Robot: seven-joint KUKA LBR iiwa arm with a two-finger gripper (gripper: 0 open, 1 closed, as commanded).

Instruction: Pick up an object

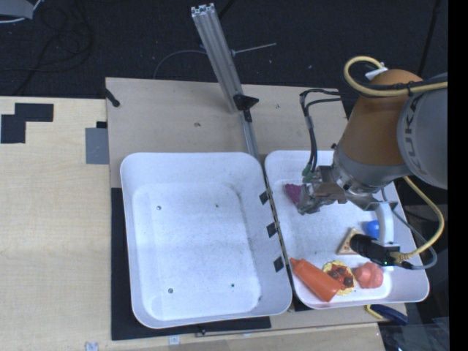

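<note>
We see the arm's claw [313, 196] lowered into the right bin [292, 168], right beside a small purple piece [293, 192] near that bin's far-left corner — we judge it the pick target, though we cannot tell how the claw is set. The other items crowd the right bin's near edge: we count one orange carrot-like piece [315, 278], one red lump [369, 275], one yellow-and-red piece [340, 275] and one blue piece [371, 229] — across two bins, left bin [146, 170] included.

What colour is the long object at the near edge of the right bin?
Orange-red, seen in the camera view.
</note>
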